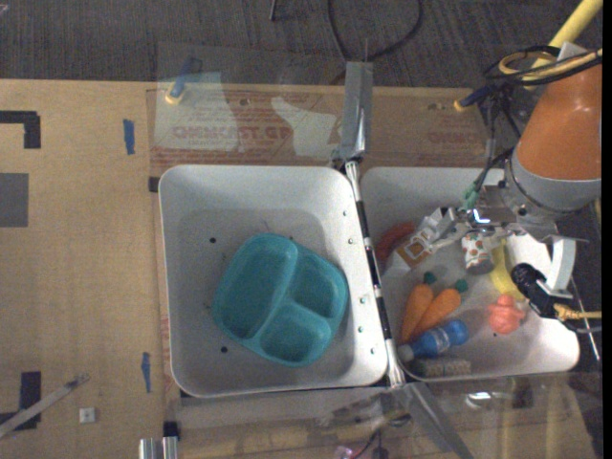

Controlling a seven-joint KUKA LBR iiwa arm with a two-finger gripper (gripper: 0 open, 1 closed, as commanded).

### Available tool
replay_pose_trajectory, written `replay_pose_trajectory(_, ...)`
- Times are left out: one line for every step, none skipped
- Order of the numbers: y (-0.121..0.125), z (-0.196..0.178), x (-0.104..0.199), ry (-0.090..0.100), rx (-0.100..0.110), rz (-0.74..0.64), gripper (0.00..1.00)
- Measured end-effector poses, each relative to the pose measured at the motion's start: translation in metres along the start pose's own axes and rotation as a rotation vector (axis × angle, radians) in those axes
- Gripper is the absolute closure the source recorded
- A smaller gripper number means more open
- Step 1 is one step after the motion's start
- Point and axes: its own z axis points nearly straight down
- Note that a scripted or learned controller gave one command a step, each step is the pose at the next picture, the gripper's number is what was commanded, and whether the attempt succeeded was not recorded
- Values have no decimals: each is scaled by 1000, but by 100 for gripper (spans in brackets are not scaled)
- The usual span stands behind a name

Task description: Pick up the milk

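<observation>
Blue bottle [442, 338] at right bin's [564, 357] front edge w/ carrots [427, 309]; left bin [191, 208] holds teal tray [280, 297]. Gripper [469, 229] over milk [477, 249], grip state can't tell.

The teal tray [280, 299] looks smooth matt plastic (the white bins [191, 208] too), on a cardboard-brown bench [76, 285].

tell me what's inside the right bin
The right bin holds two carrots, a blue bottle, a pink toy and a small carton. The arm covers its far right corner.

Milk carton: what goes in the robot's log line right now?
gripper above right bin | small white milk carton lying in bin | not seen held
</observation>
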Motion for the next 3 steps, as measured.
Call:
replay_pose_trajectory(34, 23, -51, -2, -5, -30, 0)
replay_pose_trajectory(74, 92, -47, -9, -28, -141, 0)
replay_pose_trajectory(104, 107, -64, -16, -32, -261, 0)
